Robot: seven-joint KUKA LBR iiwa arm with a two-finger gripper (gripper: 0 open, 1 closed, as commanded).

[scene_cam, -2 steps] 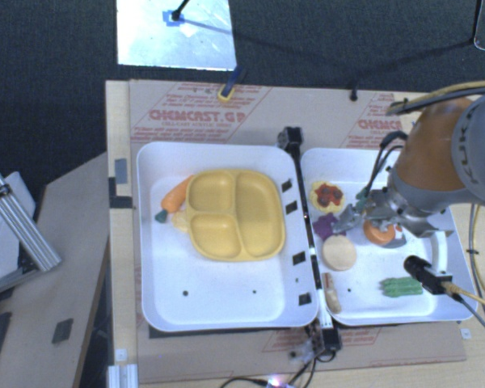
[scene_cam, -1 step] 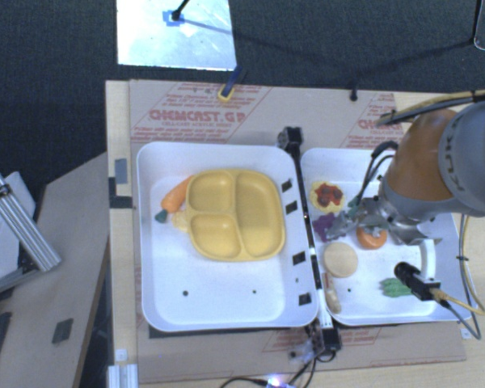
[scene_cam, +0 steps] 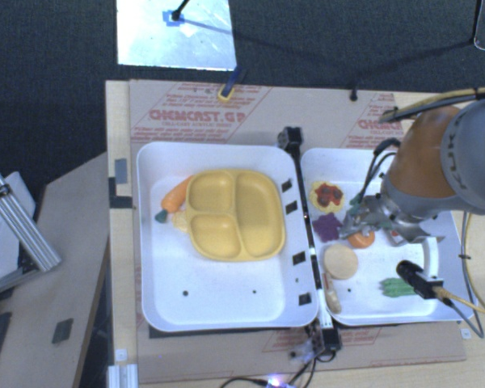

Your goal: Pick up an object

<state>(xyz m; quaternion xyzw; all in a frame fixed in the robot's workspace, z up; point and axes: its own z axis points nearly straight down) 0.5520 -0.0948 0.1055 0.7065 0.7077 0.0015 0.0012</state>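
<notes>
Orange piece [scene_cam: 361, 238] beneath jaws [scene_cam: 361, 221]

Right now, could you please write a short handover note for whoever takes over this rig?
Gripper: low in the right bin, over an orange piece; grasp cannot be confirmed.
Right bin also holds: purple piece, small pizza-like disc, tan round piece, green piece.
Left bin: yellow divided plate, with a carrot beside its left edge.
Done: arm positioned at the orange piece.
Left: confirm a grip and lift one object.
</notes>
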